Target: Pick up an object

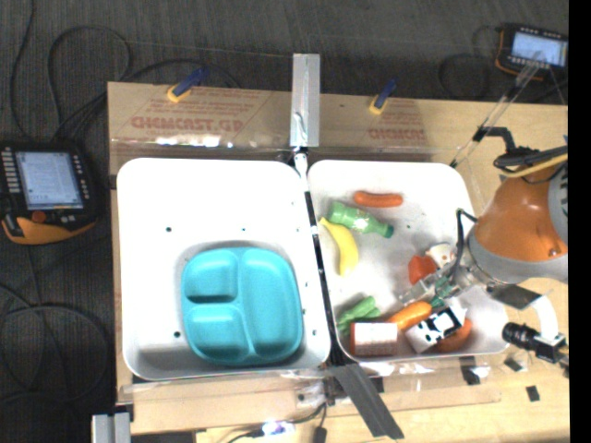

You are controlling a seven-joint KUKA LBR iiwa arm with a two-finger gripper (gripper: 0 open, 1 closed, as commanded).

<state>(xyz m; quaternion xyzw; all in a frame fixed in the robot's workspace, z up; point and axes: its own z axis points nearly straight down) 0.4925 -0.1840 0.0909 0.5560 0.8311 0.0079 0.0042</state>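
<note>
Your pincer (pixel 441 289): low in the right bin (pixel 319 261); grip state cannot be told. Far to its left, teal tray (pixel 242 305). Nearer left, banana (pixel 342 245); upper left, green bottle (pixel 358 220), sausage (pixel 379 199). Just beneath, carrot (pixel 409 316).

- The cardboard sheet (pixel 212 118) behind the two bins carries faded red lettering on its left half, something like "CHEMCAST GP" (the letters are washed out under glare, so this reading is unsure).
- The right half of the same sheet bears a second line of red print (pixel 399 133), too pale to read.
- The handheld pendant (pixel 44 192) on the floor at the left shows a lit screen with rows of text, too small to make out.
- A second lit screen (pixel 536 48) at the upper right is likewise unreadable.
- A small black-and-white patterned block (pixel 436 328) in the right bin shows no legible characters.
</note>
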